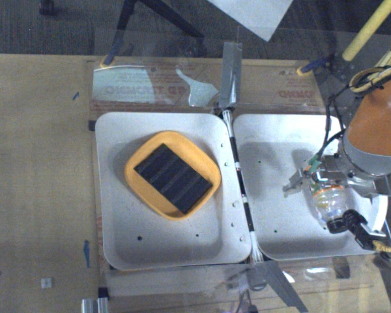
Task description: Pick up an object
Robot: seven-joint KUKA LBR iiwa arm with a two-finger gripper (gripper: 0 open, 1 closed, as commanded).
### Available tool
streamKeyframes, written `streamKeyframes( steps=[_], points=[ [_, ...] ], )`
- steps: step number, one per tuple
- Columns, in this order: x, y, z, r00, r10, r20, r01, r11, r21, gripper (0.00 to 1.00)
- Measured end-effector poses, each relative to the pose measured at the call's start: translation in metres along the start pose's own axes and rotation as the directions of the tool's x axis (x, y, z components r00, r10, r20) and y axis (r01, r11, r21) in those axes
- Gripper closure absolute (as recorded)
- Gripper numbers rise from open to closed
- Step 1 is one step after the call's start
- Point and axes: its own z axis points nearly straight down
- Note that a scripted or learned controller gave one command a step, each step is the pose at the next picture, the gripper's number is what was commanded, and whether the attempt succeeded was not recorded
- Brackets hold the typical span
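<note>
In the left bin (117,227), a yellow-rimmed black pad (173,175); arm (371,132) over right bin (274,230).

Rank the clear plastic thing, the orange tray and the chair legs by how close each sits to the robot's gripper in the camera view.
1. Clear plastic thing: in the right bin, right beside the gripper.
2. Orange tray: in the middle of the left bin.
3. Chair legs: past the bins, at the top left of the view.
</note>
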Motion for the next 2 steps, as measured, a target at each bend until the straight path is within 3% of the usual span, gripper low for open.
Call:
streamKeyframes(
  steps=[1, 2],
  points=[
    [-0.038, 0.051, 0.014, 1.0, -0.015, 0.002, 0.015, 1.0, -0.006, 0.0],
    [-0.045, 0.075, 0.069, 0.999, -0.042, 0.017, 0.043, 0.998, -0.047, 0.0]
  ],
)
